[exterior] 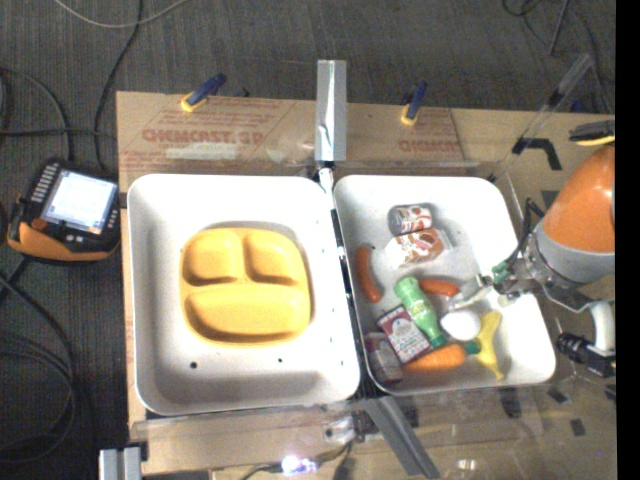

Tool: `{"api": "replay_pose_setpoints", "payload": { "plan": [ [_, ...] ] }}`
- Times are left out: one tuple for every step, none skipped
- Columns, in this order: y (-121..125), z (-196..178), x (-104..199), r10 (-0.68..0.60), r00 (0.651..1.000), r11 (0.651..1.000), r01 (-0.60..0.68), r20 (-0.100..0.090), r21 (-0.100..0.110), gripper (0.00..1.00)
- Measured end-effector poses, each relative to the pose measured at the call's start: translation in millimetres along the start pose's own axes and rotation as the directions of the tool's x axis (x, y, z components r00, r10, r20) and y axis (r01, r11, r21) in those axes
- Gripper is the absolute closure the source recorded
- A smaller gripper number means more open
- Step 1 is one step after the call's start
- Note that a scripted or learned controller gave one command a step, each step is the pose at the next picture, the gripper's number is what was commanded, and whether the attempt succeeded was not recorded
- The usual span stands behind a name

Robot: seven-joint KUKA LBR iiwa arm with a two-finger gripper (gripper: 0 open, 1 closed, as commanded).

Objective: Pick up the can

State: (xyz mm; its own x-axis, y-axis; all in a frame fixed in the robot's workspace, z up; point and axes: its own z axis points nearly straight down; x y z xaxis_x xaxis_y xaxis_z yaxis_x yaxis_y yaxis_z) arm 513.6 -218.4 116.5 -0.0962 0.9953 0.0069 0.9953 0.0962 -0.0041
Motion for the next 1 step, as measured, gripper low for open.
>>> {"api": "replay_pose_setpoints", "payload": {
  "plan": [
    [3.1,23.1,55.9,0.441,0.898,0.898,-0.441,0.005,-0.011,0.0]
  ]
}}
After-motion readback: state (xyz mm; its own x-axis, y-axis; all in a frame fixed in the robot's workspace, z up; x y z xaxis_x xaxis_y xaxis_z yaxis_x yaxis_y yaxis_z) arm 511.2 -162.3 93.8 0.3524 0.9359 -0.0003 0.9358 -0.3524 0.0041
